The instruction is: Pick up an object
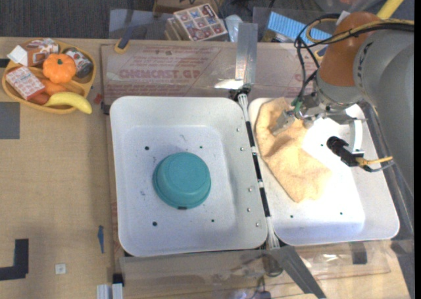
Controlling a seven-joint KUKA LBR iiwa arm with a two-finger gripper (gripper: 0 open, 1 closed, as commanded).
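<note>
Tan cloth (295, 153) under jaws

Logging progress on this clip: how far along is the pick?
Done: the tool has reached the tan cloth in the right bin. In hand: contact at the cloth's upper edge; grasp unconfirmed. Left: lifting it clear. The teal bowl sits untouched in the left bin.

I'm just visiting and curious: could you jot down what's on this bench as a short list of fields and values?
left bin: holds a teal bowl, upside down
right bin: holds a tan cloth, crumpled, on its left side
gripper: down at the cloth's upper edge
arm: grey, orange band, reaching in over the right bin
bench's far left: fruit basket with a banana
</note>
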